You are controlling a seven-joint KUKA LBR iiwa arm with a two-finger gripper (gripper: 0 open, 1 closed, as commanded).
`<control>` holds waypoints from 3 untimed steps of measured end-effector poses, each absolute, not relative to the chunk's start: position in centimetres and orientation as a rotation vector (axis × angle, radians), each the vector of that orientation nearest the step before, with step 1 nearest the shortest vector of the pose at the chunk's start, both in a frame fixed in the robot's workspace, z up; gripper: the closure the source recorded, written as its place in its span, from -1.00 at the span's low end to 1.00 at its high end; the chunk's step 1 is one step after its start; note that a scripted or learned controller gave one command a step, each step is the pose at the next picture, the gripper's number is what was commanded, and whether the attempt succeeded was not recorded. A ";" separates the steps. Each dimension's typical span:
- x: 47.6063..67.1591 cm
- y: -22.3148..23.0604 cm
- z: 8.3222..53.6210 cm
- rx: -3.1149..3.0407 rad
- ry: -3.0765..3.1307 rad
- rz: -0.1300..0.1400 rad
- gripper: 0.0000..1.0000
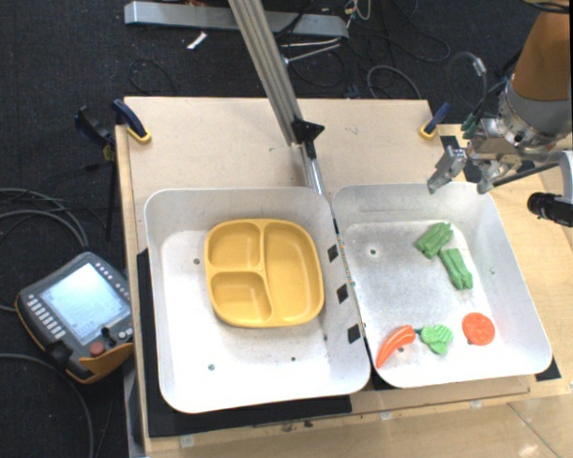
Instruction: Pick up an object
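The hand [463, 175] is seen above the far edge of the right bin [513, 262], its two fingers spread wide and nothing held between them. All candidate things lie in that bin: two green pieces [444, 253] touching each other just nearer than the hand, a red disc [478, 328] at the bin's near right, and a carrot [395, 343] with a small green piece [438, 337] just beside it at the bin's near edge. The yellow tray [265, 272] sits in the bin to the left of the right bin and need not be approached. The step in hand is judged to be the choice of target and the descent. The green pair is the shortest reach, but a clean grip may be spoiled by their contact; the disc, standing apart, is likely the safer choice. The fingers should be kept wide until the thing is straddled, and closed only once low in the bin
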State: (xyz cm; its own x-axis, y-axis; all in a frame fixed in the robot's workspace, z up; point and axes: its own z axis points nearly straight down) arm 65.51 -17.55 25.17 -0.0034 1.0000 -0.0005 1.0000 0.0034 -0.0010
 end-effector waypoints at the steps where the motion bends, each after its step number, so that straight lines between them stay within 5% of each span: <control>1: 65.5 -17.6 25.2 -2.217 -2.225 0.003 -1.00; 3: 66.2 -17.7 13.9 -2.216 -2.224 0.004 -1.00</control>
